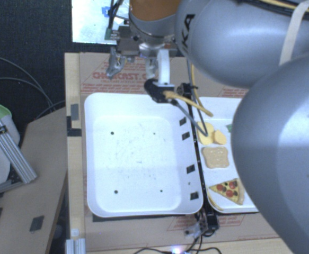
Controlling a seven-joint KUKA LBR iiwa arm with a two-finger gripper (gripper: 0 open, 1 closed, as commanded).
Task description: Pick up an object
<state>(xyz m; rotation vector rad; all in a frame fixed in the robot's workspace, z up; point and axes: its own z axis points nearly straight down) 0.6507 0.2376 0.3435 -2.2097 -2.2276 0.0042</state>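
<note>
Camera view: triangular pizza slice (228, 189), glossy white bin (98, 107).

Bright overhead light — glare whitens the left bin (133, 157); the near arm (260, 57) looms soft, blurred.

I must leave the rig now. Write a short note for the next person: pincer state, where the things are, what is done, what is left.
Pincer: raised over the far edge of the left bin, nothing between its fingers.
Things: a pizza slice, a slice of toast and yellow round pieces lie in the right bin, near the divider.
Done: no object picked up.
Left: move over the right bin, go down, grasp one item, lift it.
</note>
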